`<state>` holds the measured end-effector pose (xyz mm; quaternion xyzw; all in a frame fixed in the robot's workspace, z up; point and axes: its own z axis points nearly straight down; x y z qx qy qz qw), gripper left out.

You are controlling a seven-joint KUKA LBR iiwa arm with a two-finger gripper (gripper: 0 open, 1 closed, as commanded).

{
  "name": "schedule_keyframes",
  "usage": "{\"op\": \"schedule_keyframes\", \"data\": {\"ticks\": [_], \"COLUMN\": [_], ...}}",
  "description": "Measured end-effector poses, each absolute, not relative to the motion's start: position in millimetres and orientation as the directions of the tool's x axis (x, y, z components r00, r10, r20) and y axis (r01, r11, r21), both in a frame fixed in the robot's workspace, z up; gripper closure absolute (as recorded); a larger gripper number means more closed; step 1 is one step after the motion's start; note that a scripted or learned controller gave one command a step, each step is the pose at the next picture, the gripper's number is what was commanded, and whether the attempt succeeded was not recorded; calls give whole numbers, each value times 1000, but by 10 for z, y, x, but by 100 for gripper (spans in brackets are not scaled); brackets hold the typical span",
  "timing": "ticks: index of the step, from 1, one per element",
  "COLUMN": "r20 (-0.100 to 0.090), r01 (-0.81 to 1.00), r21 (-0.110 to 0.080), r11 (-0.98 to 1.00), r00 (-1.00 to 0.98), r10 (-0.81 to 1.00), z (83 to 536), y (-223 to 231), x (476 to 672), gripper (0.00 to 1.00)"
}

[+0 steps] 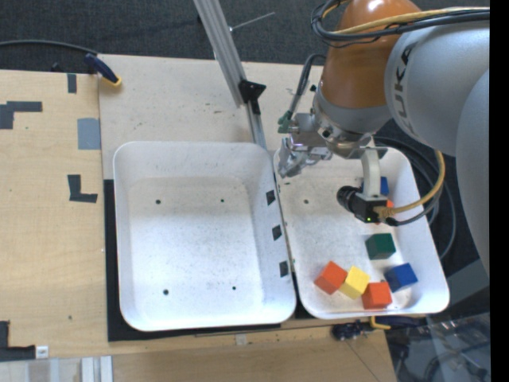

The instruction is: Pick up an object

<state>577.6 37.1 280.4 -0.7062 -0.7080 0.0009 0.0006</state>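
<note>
Hanging over the far left corner of the right bin [425,237], close to the wall shared with the left bin [127,213]: the gripper [296,159], a small metallic cluster under the arm's [413,62] orange band. Too small and cluttered to judge; cannot tell whether wide, narrow or holding anything. Nothing seen between it and the bin floor below.

Lying well apart from the gripper, toward the near end of the right bin: the blocks. Grouped in a tight row near the front wall, an orange block [330,278], a yellow block [355,281] touching it, and a red-orange block [377,294] just beside the yellow one, nearest the rim. Sitting close to the right of that row, a blue block [402,275]. Resting a little farther back, a green block [381,246], apart from the others. Dangling from the arm above the green block, a white and black fitting [362,201] with an orange tip and a yellowish hose leading off right.

Slanting down from the top edge to the joint between the bins, a grey metal bar [223,46]. Scattered over the left tabletop [48,253], dark grey tape marks [78,188]. Lying at the far left corner, a black cable [48,46] ending in a blue and yellow piece.
</note>
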Motion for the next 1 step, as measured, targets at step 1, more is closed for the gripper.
{"op": "schedule_keyframes", "data": {"ticks": [1], "r20": [1], "r01": [1000], "r21": [-3], "r11": [7], "r00": [-7], "r10": [1000], "z": [2706], "y": [958], "x": [5748], "gripper": [100]}}
